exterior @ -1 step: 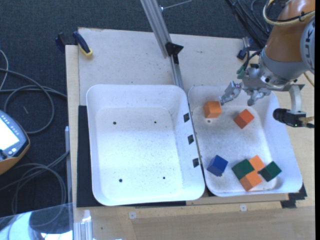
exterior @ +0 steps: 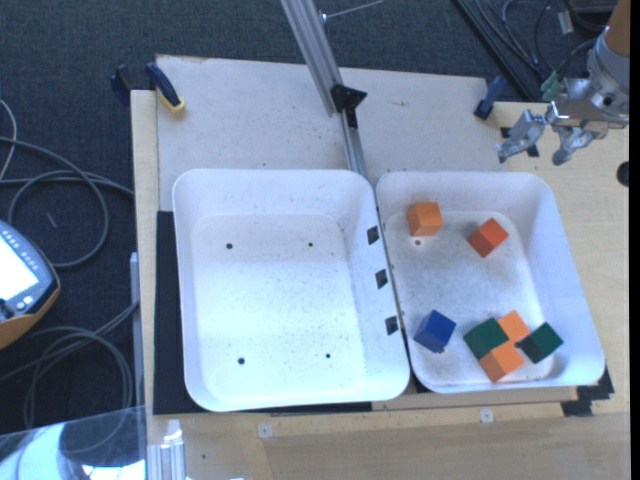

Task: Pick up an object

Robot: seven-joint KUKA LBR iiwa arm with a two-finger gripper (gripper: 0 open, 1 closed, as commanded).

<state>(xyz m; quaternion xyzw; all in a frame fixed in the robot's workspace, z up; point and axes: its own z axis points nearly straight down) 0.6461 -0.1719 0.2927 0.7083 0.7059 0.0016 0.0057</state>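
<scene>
The tool [exterior: 545, 143] hangs above the surface [exterior: 250, 118], just behind the far rim of the right bin [exterior: 570, 268]. Its two fingers are spread apart and hold nothing, probably so it can come down over a block. The nearest candidates lie below it in that bin: an orange cube [exterior: 424, 218] and a red-orange cube [exterior: 488, 237]. A blue cube [exterior: 435, 330] and a crowded green and orange cluster [exterior: 505, 343] sit at the near wall, harder to grasp.

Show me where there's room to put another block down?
The left bin has a bare floor from wall to wall. In the right bin, the middle is free between the two orange blocks and the blue block. The near right corner is crowded with green and orange blocks.
</scene>
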